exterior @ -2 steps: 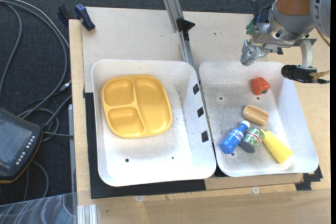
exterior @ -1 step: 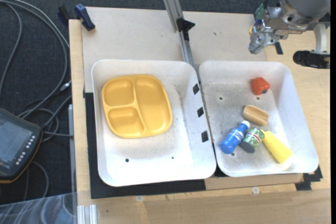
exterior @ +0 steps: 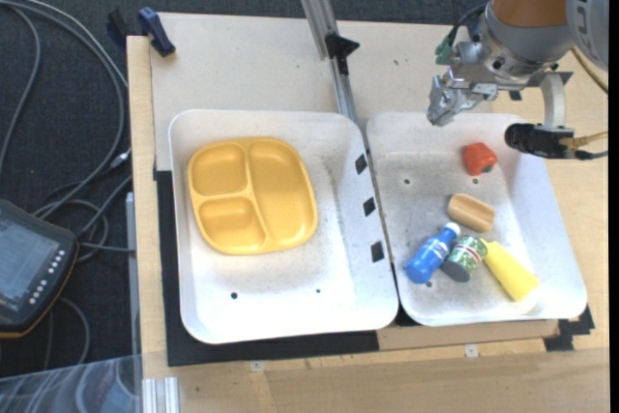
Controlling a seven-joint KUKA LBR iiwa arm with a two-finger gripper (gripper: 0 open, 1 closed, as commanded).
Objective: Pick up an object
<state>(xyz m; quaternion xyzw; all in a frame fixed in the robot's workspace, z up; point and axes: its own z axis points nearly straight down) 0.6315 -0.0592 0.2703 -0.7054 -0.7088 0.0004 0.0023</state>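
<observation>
With nothing between its metal fingers, which look nearly pressed together, the grey gripper (exterior: 443, 111) hangs over the right white bin's (exterior: 556, 208) far edge, so I'd spread them, then drop onto the small red block (exterior: 478, 158) nearby.

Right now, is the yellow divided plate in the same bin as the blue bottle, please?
No, the yellow plate lies in the left bin, the blue bottle in the right.

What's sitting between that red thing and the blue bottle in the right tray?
In the camera view, a tan bun-shaped toy lies between the red object and the blue bottle.
</observation>
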